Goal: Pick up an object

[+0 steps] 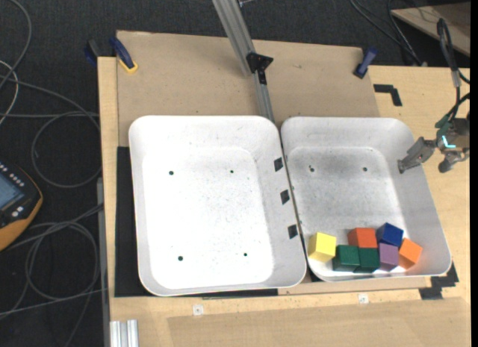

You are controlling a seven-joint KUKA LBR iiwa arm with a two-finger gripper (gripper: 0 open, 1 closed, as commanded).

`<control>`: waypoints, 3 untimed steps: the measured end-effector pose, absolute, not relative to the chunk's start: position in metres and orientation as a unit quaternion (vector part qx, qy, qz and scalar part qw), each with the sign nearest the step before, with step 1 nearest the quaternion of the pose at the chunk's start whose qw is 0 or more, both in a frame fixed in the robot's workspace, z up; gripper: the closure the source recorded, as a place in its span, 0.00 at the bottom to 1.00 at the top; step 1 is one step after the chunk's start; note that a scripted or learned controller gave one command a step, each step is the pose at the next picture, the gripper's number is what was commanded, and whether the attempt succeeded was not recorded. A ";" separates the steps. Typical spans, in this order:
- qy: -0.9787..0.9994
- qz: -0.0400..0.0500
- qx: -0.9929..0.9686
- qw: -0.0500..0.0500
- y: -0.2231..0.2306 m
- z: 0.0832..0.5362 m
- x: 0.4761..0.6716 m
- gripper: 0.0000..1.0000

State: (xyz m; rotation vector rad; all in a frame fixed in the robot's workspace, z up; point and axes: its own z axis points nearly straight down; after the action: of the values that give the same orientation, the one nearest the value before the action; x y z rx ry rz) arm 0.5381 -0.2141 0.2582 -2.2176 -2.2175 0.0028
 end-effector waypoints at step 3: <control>-0.707 0.001 -0.707 0.003 -0.197 0.168 0.541 0.00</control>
State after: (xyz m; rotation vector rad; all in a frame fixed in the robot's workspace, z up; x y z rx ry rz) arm 0.5414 -0.1974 0.1679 -2.2166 -2.2175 0.0032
